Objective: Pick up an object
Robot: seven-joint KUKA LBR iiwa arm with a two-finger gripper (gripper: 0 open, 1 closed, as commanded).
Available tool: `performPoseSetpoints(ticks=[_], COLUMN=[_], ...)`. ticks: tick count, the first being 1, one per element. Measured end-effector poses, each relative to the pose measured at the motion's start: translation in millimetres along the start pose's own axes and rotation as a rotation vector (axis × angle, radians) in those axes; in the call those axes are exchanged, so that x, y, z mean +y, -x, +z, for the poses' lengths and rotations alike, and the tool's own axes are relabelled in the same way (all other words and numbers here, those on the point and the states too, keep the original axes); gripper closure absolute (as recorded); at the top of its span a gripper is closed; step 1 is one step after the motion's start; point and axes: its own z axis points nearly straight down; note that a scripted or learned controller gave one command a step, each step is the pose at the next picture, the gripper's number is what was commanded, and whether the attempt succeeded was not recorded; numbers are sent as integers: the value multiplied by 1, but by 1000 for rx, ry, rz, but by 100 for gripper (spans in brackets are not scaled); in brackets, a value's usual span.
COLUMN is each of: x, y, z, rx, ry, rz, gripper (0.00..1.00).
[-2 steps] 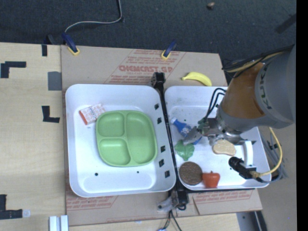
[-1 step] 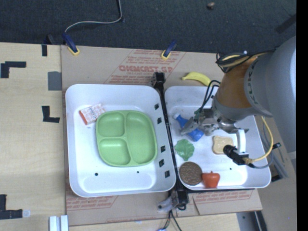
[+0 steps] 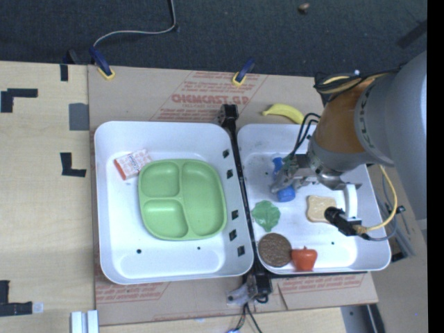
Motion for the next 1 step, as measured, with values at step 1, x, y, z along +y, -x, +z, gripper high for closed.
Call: performPoseSetpoints(ticks=[1], x=[6], y=[-86], z=[-89], rx=[3], ry=[-4], rz=[-1], gripper=[100])
